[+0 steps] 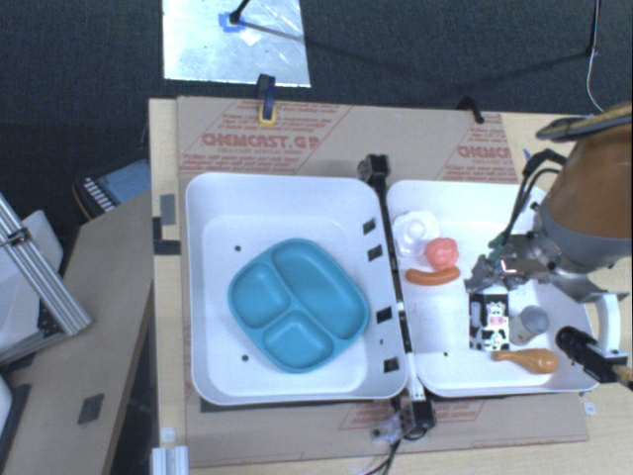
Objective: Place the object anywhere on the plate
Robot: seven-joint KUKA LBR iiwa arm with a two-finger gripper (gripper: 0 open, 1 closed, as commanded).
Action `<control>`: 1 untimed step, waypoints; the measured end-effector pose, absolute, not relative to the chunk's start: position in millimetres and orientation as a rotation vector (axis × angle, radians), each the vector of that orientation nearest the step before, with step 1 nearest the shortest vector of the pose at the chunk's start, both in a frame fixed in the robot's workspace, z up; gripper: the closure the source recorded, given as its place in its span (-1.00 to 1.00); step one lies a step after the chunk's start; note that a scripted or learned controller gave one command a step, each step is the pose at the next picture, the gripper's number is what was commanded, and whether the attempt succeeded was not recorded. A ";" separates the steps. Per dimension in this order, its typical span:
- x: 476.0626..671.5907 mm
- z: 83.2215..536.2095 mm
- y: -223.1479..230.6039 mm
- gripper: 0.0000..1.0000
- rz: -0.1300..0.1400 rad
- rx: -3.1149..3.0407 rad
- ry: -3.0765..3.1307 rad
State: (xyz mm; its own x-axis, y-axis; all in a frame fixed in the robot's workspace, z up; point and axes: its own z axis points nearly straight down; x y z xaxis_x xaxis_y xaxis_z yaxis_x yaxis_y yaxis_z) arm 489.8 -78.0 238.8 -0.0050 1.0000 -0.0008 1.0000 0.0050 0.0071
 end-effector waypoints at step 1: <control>509.7 238.6 -37.6 1.00 0.005 2.211 2.230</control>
